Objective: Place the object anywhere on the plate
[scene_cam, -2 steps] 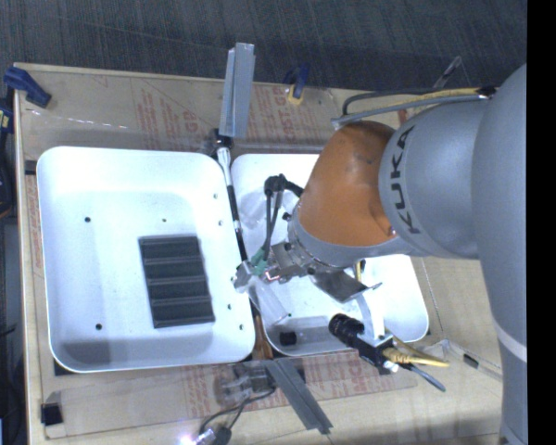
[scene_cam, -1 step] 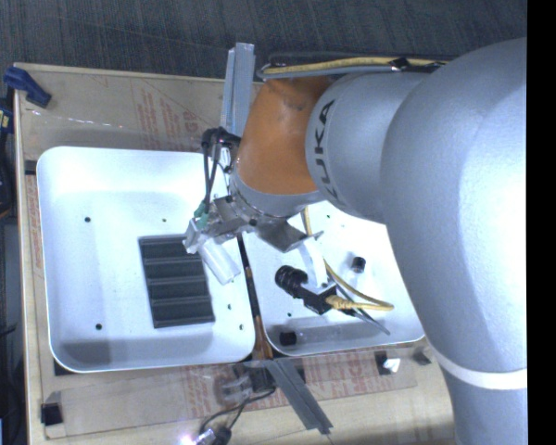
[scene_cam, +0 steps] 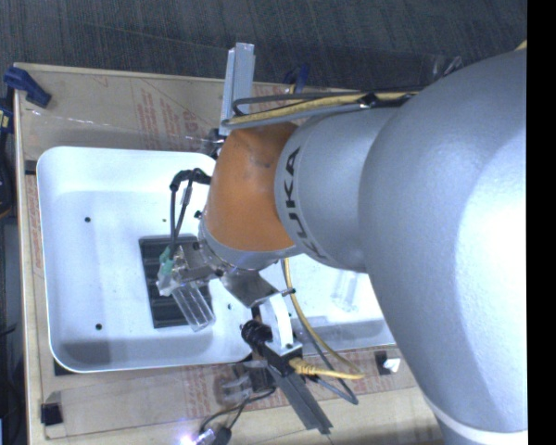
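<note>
A dark ridged plate [scene_cam: 167, 286] lies flat in the left bin [scene_cam: 83, 248], near its middle toward the right. My gripper [scene_cam: 190, 299] hangs over the plate's right part, its clear fingers [scene_cam: 196, 306] pointing down at it. I cannot tell whether they are open or closed, nor whether they hold anything. My grey arm [scene_cam: 426, 211], with its orange band [scene_cam: 246, 193], covers most of the right bin [scene_cam: 352, 318].
</note>
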`<state>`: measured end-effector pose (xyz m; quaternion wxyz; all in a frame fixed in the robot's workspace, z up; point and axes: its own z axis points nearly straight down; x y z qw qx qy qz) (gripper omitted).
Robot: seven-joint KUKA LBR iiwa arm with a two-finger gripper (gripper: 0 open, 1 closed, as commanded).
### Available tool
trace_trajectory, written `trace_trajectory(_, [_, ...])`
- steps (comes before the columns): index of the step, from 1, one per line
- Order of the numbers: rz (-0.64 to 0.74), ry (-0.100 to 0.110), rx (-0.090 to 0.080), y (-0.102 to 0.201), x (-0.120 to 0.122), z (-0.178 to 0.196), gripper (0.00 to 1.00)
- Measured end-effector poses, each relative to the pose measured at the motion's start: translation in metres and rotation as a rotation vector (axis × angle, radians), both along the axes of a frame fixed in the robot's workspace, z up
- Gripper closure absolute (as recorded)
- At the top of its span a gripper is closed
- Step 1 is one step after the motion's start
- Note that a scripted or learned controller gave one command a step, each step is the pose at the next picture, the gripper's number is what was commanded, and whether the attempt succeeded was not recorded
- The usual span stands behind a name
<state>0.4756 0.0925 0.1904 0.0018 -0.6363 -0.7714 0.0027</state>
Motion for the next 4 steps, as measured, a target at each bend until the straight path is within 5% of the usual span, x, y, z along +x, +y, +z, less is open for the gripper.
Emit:
trace_trajectory(1, [0.643,-0.005,0.003,0.021,0.030,0.011,1.00])
trace_trajectory(2, [0.283,0.004,0.000,0.094,-0.001,-0.073,1.00])
trace_trajectory(3, [0.430,-0.005,0.003,0.038,0.001,0.040,1.00])
trace_trajectory(4, [0.296,-0.003,0.002,0.075,0.101,-0.100,1.00])
